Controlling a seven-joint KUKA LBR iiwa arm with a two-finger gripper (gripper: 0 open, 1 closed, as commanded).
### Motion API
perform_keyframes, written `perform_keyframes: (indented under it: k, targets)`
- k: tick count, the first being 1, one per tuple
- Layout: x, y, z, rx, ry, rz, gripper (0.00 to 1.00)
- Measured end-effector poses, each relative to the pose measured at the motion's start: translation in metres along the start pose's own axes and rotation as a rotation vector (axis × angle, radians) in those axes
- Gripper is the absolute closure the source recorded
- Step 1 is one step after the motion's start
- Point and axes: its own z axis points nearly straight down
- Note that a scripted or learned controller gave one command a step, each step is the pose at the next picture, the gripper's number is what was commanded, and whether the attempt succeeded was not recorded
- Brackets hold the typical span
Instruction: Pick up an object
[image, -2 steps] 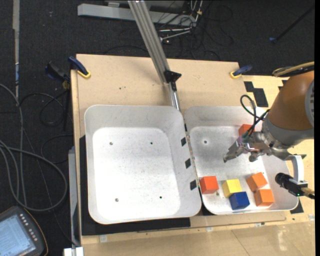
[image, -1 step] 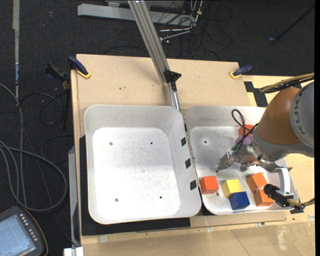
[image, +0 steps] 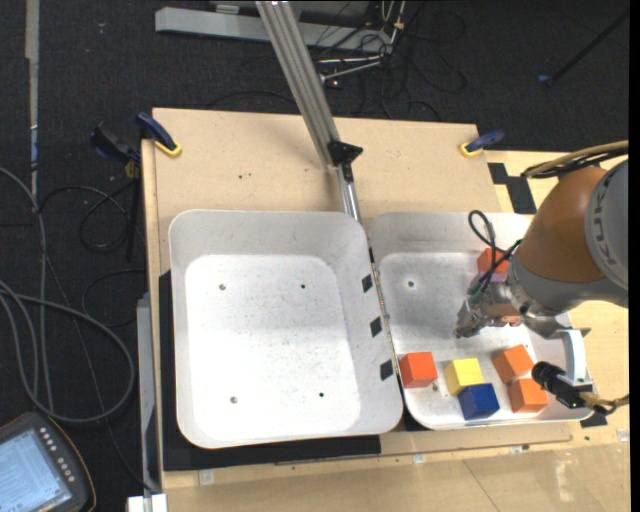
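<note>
The gripper hangs low over the floor of the right bin, at the right of the frame, below the arm's orange band; its tips are small and dark against the speckled white, and whether they are spread or pressed together cannot be told. Nothing shows between them.

At the far left of the frame, a screen sits in the lower corner on the dark floor. The wooden bench carries the left bin, which fills the middle. Next comes the right bin, with the blocks gathered along its lower edge: an orange block near the lower left corner, a yellow block just beside it, a blue block touching the yellow one from below, then two more orange blocks close together further right. Another orange piece peeks out behind the arm, above the gripper. All the lower blocks lie apart from the gripper, below it in the frame.
</note>
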Motion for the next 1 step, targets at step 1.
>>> perform_keyframes:
  k: [1]
  targets:
    - [-0.0019, 0.0031, -0.0636, -0.006, -0.002, -0.004, 1.0]
